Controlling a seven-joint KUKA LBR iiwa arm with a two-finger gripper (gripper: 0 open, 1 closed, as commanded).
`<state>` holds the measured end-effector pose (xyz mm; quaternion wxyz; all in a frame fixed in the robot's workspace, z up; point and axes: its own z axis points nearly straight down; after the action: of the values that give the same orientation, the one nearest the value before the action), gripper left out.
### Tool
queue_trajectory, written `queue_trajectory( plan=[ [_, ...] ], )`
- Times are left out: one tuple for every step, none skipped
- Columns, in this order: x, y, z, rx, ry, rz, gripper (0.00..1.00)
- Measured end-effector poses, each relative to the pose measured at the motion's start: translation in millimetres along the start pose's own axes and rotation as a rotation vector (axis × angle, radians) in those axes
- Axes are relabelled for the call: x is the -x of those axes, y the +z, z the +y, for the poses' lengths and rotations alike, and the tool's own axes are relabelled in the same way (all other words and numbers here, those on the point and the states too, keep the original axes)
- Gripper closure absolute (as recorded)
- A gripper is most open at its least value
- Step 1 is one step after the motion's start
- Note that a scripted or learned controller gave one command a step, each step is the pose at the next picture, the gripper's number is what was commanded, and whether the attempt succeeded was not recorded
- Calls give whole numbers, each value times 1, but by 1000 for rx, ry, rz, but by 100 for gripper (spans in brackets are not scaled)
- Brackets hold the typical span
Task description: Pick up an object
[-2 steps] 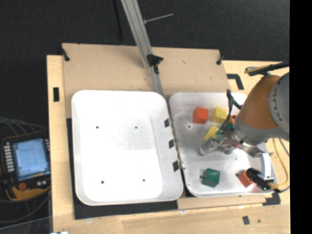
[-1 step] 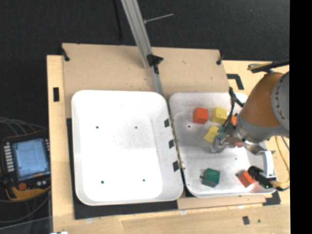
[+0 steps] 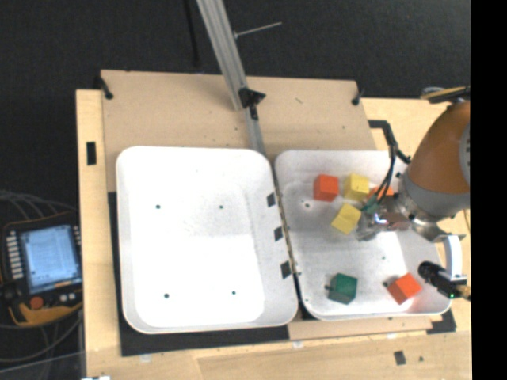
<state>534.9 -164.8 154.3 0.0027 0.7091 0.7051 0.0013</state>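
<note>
1. Yellow block (image 3: 346, 218) is my likeliest target: it lies tilted in the right bin (image 3: 317, 307), right of the frame's centre, with my gripper (image 3: 369, 226) just beside its right edge, possibly touching.
2. My gripper is low in that bin, but how it is set I cannot tell; the tip is a small dark and shiny blur against the white floor, and nothing can be seen held in it.
3. Close by are a second yellow block (image 3: 357, 186) up and to the right, and an orange block (image 3: 325, 188) to the left of that. Both stand near the target.
4. Well apart, along the bin's lower edge, sit a green block (image 3: 342, 288) and another orange block (image 3: 404, 288).
5. My judgement of the step: I am at the approach or the grasp itself, down at the block's side and not yet lifting.
6. The next move calls for getting squarely over the tilted block, closing on two opposite faces, and then rising straight.
7. The risk, as I judge it, is that a corner contact nudges the block toward its neighbours rather than seating it.
8. The left bin (image 3: 135, 212) lies on the tabletop (image 3: 198, 93) beside this one.
</note>
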Motion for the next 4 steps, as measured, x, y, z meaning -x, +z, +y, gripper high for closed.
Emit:
queue_trajectory(
  plan=[
    [4,-63,8,3,-8,-1,100],
    [6,-104,9,1,-8,0,100],
    [-43,-92,5,-5,-11,2,100],
    [-87,-87,7,-5,-12,2,100]
  ],
)
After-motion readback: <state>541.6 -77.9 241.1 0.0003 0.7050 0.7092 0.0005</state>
